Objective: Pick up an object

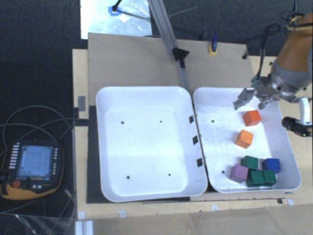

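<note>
Right bin (215, 131) (white) holds two orange blocks (251, 117); released pincer (253, 101) hovers.

1. A handheld control pendant with a grey screen and orange-yellow casing (32, 169) lies on the dark carpet at far left, black cables looping around it.
2. A silvery metal pole (164, 18) slants from the top edge to a black clamp (180, 54) on the tan board.
3. A shiny foil-like sheet (115, 11) sits behind the bench, with a small blue mark on it.
4. A small blue clip (213, 45) stands at the board's far edge.
</note>
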`<move>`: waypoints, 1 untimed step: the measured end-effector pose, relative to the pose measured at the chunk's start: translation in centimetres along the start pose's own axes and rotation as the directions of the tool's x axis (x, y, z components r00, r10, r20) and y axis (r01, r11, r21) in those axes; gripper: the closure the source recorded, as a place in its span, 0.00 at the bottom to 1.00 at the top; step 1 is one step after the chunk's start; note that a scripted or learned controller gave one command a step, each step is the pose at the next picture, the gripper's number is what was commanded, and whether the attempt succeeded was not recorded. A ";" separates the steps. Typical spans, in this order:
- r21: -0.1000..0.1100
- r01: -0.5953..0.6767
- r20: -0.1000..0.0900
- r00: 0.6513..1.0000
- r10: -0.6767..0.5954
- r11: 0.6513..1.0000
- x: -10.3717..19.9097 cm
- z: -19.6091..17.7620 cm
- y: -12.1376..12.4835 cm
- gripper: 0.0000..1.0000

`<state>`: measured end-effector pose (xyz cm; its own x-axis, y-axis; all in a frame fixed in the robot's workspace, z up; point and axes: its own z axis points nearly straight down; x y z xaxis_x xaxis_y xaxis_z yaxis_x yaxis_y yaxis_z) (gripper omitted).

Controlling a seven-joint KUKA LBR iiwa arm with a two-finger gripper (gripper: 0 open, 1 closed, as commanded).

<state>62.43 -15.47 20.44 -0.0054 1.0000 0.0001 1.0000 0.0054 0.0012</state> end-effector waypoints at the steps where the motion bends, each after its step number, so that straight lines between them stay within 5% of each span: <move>1: 0.000 0.000 0.000 1.000 0.000 1.000 0.0 0.0 0.0 0.00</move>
<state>62.43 -15.47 20.44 -0.0055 1.0000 -0.0003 1.0000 0.0055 0.0011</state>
